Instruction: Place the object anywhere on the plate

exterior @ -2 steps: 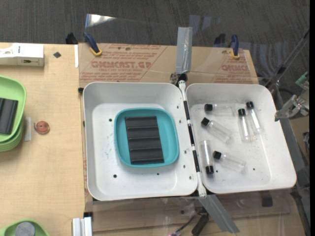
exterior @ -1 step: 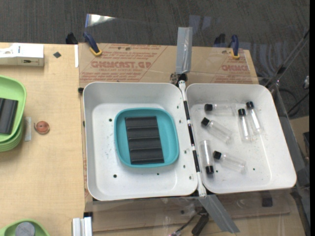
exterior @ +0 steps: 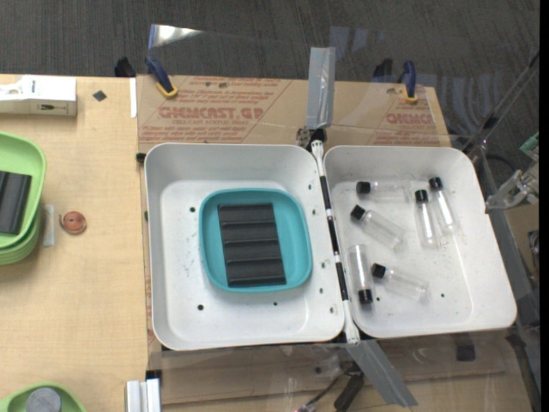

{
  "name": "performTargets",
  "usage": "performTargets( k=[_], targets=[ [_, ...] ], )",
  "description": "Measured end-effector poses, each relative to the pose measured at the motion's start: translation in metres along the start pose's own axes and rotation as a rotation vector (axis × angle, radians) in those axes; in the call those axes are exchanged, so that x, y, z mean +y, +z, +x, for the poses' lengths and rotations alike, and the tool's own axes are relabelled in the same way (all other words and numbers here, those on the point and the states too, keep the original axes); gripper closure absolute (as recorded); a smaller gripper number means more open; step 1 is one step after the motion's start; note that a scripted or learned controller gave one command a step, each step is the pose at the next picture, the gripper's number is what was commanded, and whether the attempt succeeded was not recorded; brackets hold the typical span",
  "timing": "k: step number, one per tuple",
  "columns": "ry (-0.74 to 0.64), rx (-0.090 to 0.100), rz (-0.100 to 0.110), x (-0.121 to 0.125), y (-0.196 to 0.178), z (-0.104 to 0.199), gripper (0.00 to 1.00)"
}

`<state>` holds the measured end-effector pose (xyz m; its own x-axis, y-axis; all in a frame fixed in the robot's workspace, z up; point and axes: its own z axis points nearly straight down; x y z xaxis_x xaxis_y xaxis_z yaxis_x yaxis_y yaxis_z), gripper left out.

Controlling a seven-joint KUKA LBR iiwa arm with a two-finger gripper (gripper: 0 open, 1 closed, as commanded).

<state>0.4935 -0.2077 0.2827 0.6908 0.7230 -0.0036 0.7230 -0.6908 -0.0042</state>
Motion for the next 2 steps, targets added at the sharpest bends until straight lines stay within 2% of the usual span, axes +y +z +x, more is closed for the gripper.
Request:
performTargets(
  k=[1, 2],
  targets=[
    [0.144, -0.001, -0.001, 0.026, -0.078, 0.024, 0.00],
    [0.101, 0.000, 0.001, -0.012, 0.019, -0.008, 0.00]
  ],
)
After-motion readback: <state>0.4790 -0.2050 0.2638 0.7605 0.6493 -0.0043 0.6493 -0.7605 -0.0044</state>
